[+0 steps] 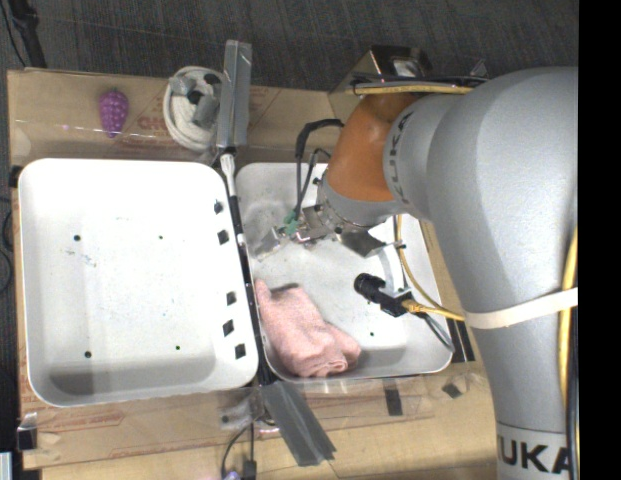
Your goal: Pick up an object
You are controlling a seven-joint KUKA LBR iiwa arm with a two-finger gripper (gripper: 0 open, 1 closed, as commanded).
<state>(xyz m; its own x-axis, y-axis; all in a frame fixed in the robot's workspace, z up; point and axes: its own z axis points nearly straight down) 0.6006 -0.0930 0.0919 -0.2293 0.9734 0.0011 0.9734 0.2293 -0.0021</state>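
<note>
Camera view looks down at a slant on two shallow white bins; the left bin (pixel 50 268) sits at about nine o'clock of the frame and the right bin (pixel 410 363) just past centre toward four o'clock; the grey arm (pixel 500 218) reaches in from three o'clock, its orange band (pixel 360 158) above the wrist. The gripper (pixel 302 226) hangs low over the right bin's upper part, at about twelve o'clock of that bin; whether its jaws are open or closed cannot be told from here, and nothing is visibly held.

The likely thing to pick is the pink cloth (pixel 300 330), a folded bundle lying at about seven o'clock of the right bin, against the wall beside the divider; it sits apart from the gripper, toward six o'clock of it. It looks soft, light and limp; it should compress and sag rather than slip, and nothing about it seems fragile. A pinch on the raised fold near its middle seems best; a grab at a thin edge could lift one layer and let the bundle unroll.
</note>
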